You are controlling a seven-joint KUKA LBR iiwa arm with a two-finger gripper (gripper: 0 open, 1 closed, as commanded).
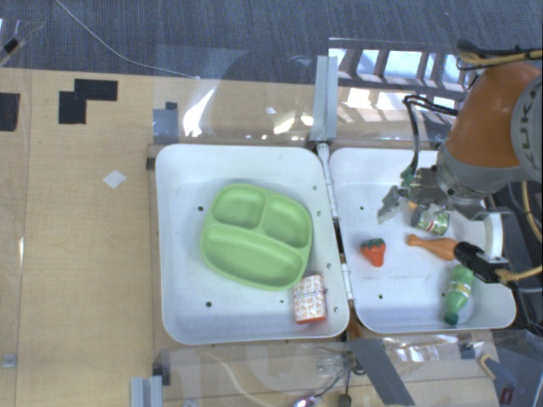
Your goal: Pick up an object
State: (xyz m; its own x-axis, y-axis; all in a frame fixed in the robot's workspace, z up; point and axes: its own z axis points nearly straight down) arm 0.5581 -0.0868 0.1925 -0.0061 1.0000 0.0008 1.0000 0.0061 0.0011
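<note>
My gripper (408, 211) hangs over the middle of the right bin (373, 176), its fingers spread open with nothing between them. A small silver and green can (433, 221) lies just to its right, partly under the wrist. A red strawberry (373, 251) sits below and left of the gripper, apart from it. An orange carrot-shaped piece (433, 246) lies below the can. A green bottle (458, 293) rests at the bin's lower right corner.
The left bin (178, 227) holds a green divided plate (257, 236) and a red and white patterned box (310, 299) near its lower right corner. A ridge (335, 227) separates the two bins. A black cable (414, 130) loops above the gripper.
</note>
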